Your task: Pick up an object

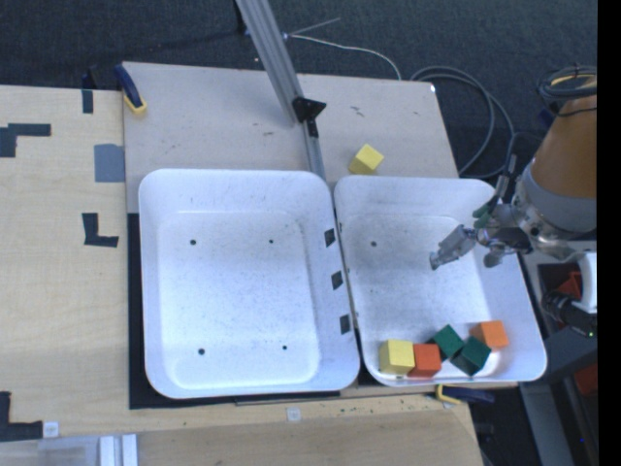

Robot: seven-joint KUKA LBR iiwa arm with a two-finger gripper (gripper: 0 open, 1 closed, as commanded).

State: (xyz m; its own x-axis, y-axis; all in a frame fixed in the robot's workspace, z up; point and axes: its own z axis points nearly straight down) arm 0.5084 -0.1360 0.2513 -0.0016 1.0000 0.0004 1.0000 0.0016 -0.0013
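Broadly, bench (233, 115): a pale board is seen under both bins, with light wood to the left bearing dark tape marks
Left bin (155, 260): white and shallow, speckled with dark dots, set against the right bin along its right rim
Right bin (408, 212): white and shallow, with all of its blocks gathered along the near rim
Arm (572, 163): grey with an orange band, seen reaching in from the right, its wrist over the right bin's right rim
Metal bar (272, 47): laid at a slant from the top edge down to the seam between the bins
Gripper (454, 249): held over the middle of the right bin, tilted down to the left, well apart from the blocks; whether its fingers are apart or together cannot be told, and nothing is seen between them
Yellow block (396, 356): leftmost in the near row, touching the orange block (426, 359)
Green blocks (461, 349): two are set together just right of the orange one
Second orange block (493, 334): placed at the right end, beside the green pair
Loose yellow block (366, 158): left on the bench just behind the right bin
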